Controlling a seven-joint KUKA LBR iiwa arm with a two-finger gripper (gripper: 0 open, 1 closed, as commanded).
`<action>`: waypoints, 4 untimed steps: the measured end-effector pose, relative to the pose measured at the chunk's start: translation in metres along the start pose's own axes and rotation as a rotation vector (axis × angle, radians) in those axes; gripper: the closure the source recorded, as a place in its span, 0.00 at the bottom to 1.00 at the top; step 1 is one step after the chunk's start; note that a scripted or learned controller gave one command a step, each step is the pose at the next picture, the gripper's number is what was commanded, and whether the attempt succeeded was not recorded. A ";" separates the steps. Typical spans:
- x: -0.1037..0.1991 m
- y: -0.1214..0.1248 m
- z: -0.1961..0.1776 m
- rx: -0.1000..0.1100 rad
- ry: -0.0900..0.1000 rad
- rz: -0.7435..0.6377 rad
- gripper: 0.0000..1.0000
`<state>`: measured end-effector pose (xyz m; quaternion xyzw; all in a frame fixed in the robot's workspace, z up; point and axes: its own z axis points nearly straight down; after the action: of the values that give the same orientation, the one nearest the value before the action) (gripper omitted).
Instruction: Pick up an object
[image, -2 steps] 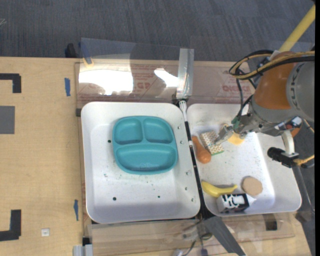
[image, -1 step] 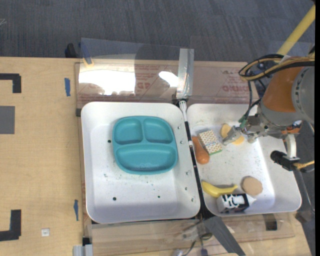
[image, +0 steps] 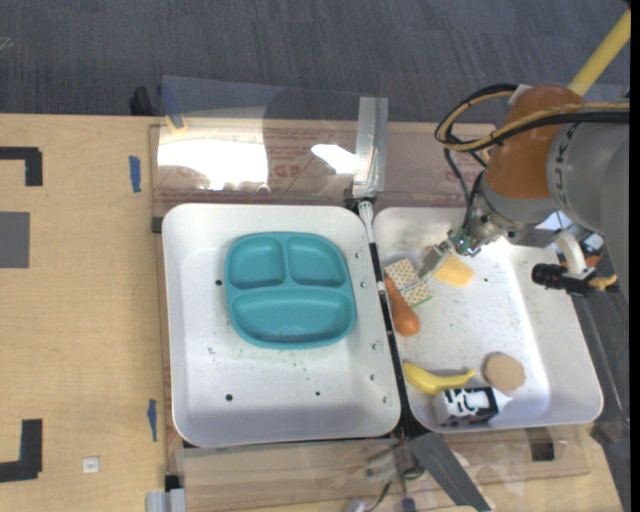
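My gripper (image: 440, 258) hangs low over the upper left part of the right bin (image: 540, 330). Its tip sits between a yellow cheese-like wedge (image: 458, 272) and a small checkered tan block (image: 408, 283), close to both. An orange carrot-shaped piece (image: 404, 314) lies just below the block, along the bin's left wall. Near the front of the same bin lie a yellow banana (image: 437, 378), a round brown piece (image: 505, 372) and a black-and-white object (image: 468, 403).
The left bin (image: 190, 350) holds a teal divided plate (image: 290, 288). A clear plastic sheet and a metal bracket (image: 368, 150) stand behind the bins. The arm and its cables (image: 470, 120) fill the upper right.
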<state>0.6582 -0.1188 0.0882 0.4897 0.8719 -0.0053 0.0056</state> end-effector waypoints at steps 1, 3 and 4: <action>0.003 0.006 -0.015 -0.014 0.001 -0.002 1.00; -0.002 0.001 0.001 -0.005 0.013 0.047 0.00; -0.010 -0.018 0.002 -0.004 0.015 0.243 0.00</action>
<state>0.6484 -0.1367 0.0867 0.5919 0.8060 0.0008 0.0008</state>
